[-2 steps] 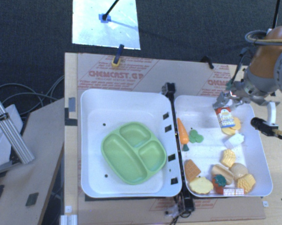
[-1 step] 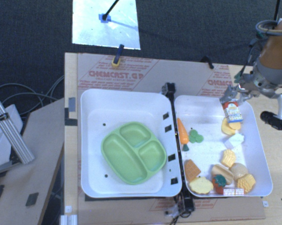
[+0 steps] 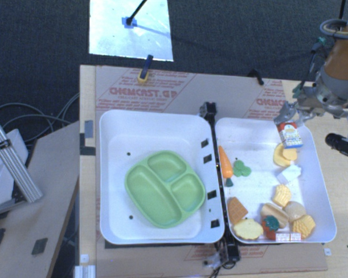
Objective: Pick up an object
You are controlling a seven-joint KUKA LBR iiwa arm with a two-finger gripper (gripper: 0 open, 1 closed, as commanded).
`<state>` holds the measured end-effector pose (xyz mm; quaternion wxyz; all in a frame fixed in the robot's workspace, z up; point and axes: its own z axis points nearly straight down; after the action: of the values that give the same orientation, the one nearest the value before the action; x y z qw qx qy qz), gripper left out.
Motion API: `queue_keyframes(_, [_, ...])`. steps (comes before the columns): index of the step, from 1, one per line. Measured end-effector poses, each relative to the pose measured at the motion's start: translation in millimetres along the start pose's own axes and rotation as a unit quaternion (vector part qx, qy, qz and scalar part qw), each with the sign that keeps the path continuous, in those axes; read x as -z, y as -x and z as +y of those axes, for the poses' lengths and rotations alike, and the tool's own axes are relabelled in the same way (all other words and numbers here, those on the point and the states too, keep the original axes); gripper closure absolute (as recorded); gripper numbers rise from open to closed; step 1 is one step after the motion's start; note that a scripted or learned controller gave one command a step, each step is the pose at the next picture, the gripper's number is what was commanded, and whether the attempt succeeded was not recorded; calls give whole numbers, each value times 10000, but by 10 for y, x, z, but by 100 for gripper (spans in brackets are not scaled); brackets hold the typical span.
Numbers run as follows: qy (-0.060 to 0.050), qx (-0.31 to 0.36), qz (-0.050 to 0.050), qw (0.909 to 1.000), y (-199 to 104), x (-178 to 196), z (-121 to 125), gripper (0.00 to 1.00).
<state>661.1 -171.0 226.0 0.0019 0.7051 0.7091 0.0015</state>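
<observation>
My gripper point(image 3: 288, 118) hangs over the far right corner of the right bin point(image 3: 259, 133). Between its fingers is a small red, white and blue carton point(image 3: 291, 136), hanging just under the fingertips and above a yellow round slice point(image 3: 284, 156). The grey arm with its orange band point(image 3: 339, 61) comes in from the upper right. Other toy foods lie in this bin: an orange carrot point(image 3: 224, 161), a green broccoli piece point(image 3: 240, 168), a white piece point(image 3: 289, 173) and a corn piece point(image 3: 282, 195).
Several more toy foods crowd the right bin's near end, among them a brown cracker point(image 3: 236, 209) and a yellow wedge point(image 3: 248, 229). The left bin point(image 3: 123, 134) holds a green divided plate point(image 3: 165, 188). A black divider point(image 3: 210, 148) runs between the bins.
</observation>
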Motion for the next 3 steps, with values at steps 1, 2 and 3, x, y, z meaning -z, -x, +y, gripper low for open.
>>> queue_keyframes(1, [-23, 17, 12, 10000, -542, -36, -213, 100])
queue_keyframes(2, [-27, 14, 13, 10000, -1059, 53, -505, 100])
queue_keyframes(3, [-30, 15, 13, 10000, -1451, 60, -710, 100])
